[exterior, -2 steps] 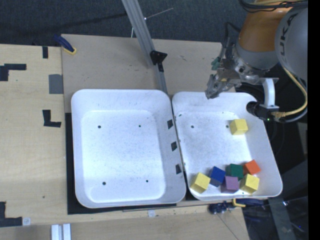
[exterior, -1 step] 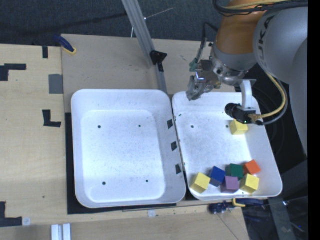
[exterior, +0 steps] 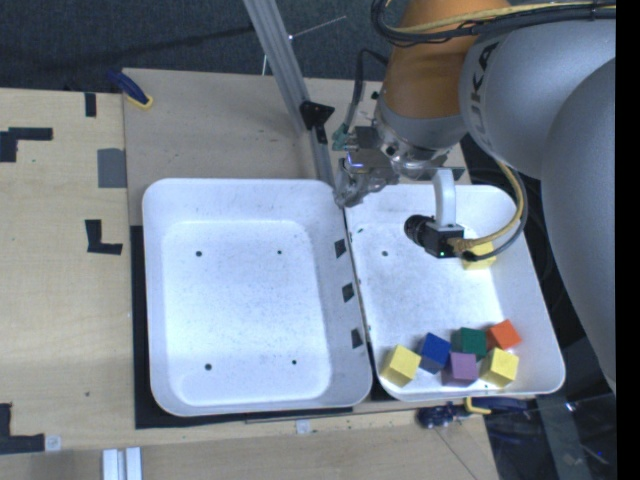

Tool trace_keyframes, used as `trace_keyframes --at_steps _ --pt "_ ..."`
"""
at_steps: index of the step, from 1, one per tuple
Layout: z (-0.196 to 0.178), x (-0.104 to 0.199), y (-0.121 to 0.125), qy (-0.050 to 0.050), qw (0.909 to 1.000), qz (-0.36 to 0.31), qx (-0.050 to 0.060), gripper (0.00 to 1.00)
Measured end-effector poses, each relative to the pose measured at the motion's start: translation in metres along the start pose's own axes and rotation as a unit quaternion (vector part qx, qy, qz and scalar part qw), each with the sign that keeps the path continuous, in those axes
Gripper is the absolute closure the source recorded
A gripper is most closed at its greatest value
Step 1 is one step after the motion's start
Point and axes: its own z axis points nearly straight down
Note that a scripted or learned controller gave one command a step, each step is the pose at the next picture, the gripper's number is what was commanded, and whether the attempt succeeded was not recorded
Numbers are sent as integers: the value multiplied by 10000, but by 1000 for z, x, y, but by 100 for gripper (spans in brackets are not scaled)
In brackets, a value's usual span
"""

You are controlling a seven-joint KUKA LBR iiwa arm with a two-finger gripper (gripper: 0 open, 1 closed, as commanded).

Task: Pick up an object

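Hovering at the right bin's (exterior: 520, 298) far left corner, the gripper (exterior: 352, 186), whose grip state I cannot tell, is well apart from the small blocks (exterior: 455, 355): probably light, stiff, best pinched across flat sides.

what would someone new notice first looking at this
The big grey arm with its orange band fills the upper right, its gripper hanging over the far edge of the right bin. Next, the cluster of coloured blocks in that bin's near corner, yellow, blue, green, purple and orange. The left bin sits alongside.
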Motion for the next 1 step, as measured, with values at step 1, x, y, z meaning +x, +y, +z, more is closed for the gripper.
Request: trace_keyframes --at_steps 1 --pt "4 48 -9 -3 10000 6 0 100"
